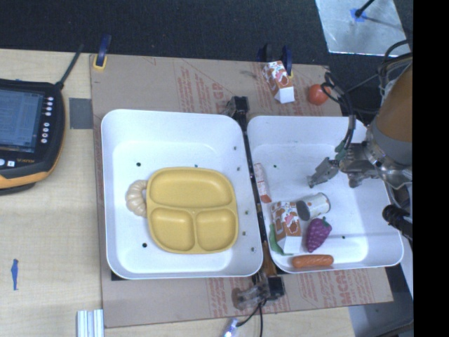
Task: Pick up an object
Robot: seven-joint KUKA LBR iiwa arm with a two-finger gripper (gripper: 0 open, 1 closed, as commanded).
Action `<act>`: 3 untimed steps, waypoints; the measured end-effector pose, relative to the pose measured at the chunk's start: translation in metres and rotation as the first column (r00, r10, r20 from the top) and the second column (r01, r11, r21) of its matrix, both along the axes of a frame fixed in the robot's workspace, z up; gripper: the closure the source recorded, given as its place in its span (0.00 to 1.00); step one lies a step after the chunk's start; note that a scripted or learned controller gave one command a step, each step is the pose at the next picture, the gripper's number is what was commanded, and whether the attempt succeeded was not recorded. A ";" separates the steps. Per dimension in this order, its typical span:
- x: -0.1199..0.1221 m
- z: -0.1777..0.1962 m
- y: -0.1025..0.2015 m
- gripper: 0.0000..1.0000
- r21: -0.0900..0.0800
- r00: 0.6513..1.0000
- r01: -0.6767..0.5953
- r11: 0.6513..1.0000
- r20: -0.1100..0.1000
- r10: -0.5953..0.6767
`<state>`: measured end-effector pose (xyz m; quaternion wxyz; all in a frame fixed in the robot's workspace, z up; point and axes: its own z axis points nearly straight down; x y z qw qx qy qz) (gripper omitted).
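Note:
My gripper (334, 180) hangs over the middle of the right bin (295, 133), open, with nothing between its fingers. One fingertip (313, 182) is just above a small silver can (313, 206) lying on the bin floor. Beside the can are a red-and-white carton (285, 220) and a purple bunch of grapes (317, 234). An orange sausage (312, 262) lies along the bin's front wall. A thin packet (261, 182) rests against the bin's left wall.
The left bin (126, 139) holds a yellow divided plate (191, 209) with a beige shell-like piece (135, 197) at its left. Behind the bins lie another carton (278, 81) and a red ball (318, 94). A pendant (28, 135) sits far left.

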<state>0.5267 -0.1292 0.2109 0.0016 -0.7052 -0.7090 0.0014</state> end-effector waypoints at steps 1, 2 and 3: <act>-0.007 -0.095 0.013 0.00 -0.007 1.000 0.003 1.000 0.025 -0.002; -0.007 -0.085 0.011 1.00 -0.009 1.000 -0.002 1.000 0.023 0.002; -0.007 -0.085 0.011 0.00 -0.009 1.000 -0.002 1.000 0.023 0.002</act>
